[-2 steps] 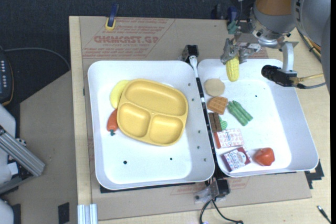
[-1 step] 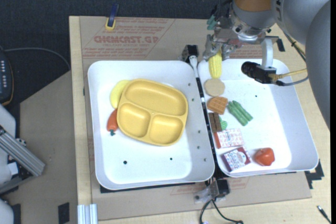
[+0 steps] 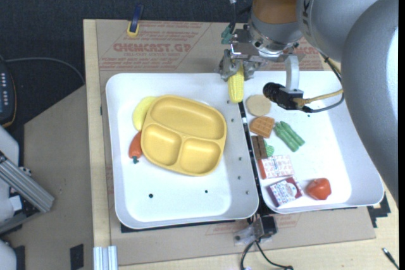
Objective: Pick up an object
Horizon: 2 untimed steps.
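Your gripper (image 3: 237,73) has its fingers clamped on the corn cob (image 3: 236,86), which hangs above the seam between the bins, so you're mid-pick; I'd judge the next move calls for a straight lift. Left of the cob, the left bin (image 3: 120,155) holds a yellow divided tray (image 3: 183,135), a banana (image 3: 142,112) and a carrot (image 3: 135,146). Right of the cob, the right bin (image 3: 342,136) holds a cookie (image 3: 257,105), a waffle (image 3: 262,126), green beans (image 3: 290,135), snack packets (image 3: 278,177) and a tomato (image 3: 318,188).

Bins (image 3: 120,136) being evenly and brightly lit from above, soft shadows being cast, arm (image 3: 361,28) at right being rendered slightly blurred.
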{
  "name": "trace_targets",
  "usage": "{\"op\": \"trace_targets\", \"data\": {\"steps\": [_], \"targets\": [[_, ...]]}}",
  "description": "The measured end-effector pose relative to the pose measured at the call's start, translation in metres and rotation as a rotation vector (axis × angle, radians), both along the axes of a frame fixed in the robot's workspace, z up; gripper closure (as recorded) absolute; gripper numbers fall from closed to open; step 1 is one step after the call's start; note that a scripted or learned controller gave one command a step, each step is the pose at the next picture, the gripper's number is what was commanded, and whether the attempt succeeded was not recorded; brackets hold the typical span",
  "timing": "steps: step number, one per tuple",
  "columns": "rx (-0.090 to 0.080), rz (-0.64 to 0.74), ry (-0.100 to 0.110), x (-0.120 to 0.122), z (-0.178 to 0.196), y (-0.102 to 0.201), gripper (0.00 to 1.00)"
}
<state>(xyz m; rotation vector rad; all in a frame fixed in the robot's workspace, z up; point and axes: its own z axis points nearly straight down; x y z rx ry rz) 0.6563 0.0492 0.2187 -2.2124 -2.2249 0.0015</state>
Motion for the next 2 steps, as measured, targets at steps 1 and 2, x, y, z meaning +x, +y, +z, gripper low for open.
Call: {"op": "trace_targets", "data": {"steps": [1, 2], "targets": [[-0.002, -0.003, -0.007, 0.0173, 0.0066, 0.0101, 1.0], [-0.002, -0.005, -0.002, 0.0108, 0.0092, 0.0129, 1.0]]}}
